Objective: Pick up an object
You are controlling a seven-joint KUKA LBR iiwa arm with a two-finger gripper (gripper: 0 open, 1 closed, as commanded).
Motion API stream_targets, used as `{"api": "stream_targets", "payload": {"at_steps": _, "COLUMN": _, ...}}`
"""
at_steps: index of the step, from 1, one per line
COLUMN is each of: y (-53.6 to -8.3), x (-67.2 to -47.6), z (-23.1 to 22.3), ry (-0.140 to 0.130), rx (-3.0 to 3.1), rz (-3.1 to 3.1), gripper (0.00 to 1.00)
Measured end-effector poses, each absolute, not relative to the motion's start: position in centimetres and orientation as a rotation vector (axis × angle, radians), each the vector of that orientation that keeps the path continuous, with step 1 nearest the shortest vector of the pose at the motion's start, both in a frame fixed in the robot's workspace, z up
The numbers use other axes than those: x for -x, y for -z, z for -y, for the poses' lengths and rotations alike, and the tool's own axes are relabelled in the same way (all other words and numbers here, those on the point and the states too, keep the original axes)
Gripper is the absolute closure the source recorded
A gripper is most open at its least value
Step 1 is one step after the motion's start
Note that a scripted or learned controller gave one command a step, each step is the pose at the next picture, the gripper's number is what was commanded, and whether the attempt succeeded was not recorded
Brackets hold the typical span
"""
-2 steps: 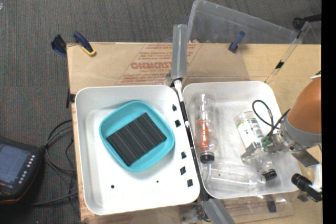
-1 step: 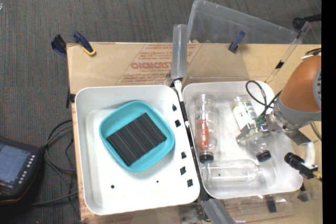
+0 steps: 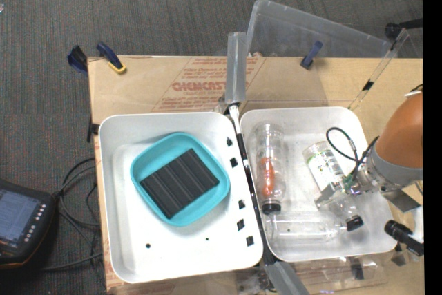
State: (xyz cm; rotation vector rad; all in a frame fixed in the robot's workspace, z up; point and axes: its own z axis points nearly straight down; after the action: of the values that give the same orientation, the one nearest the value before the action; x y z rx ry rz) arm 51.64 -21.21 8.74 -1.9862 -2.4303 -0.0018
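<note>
Touching gripper (image 3: pixel 336 193): clear bottle (image 3: pixel 323 164).

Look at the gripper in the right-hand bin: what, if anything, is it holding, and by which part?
It cannot be told: the gripper is down among the clear plastic bottles in the right bin, and its grip is not visible.

**Only faint red print on the board**

The brown board (image 3: pixel 186 79) behind the two bins carries red printed lettering in several lines, but it is too small and blurred to read with certainty. The clear bottle (image 3: pixel 324 164) in the right bin (image 3: pixel 359 122) has a white and green label; its words are not legible. The handheld screen (image 3: pixel 17 216) at the left edge shows light content, also unreadable.
</note>
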Motion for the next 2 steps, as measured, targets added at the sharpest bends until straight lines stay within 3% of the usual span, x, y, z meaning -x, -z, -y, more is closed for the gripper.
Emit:
{"api": "stream_targets", "payload": {"at_steps": 1, "y": -8.8, "x": -57.7, "z": 21.1, "ry": 0.002, "rx": 1.934, "rz": 2.478, "gripper": 0.00}}
{"api": "stream_targets", "payload": {"at_steps": 2, "y": -8.8, "x": -55.4, "z": 21.1, "ry": 0.001, "rx": 1.978, "rz": 2.437, "gripper": 0.00}}
